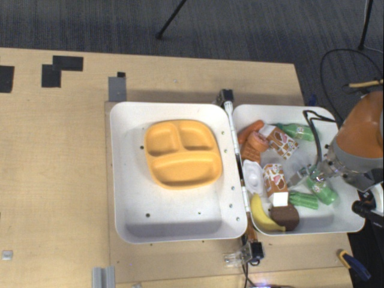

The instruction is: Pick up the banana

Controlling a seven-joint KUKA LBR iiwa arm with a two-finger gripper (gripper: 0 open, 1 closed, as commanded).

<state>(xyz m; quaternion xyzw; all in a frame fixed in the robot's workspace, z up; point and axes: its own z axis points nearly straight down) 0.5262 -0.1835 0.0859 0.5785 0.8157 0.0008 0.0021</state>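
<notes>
Banana (262,215) lies curved in rt bin's (345,224) front-left corner, long axis near-far; fingers (316,176) state unclear.

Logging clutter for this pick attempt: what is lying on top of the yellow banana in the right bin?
A dark brown rounded item overlaps the right end of the yellow banana, with a small white block just above it. The banana's covered end and whatever lies beneath it cannot be seen.

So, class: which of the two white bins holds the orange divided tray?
The left bin. The orange tray lies there alone; the right bin holds the banana and other clutter.
</notes>
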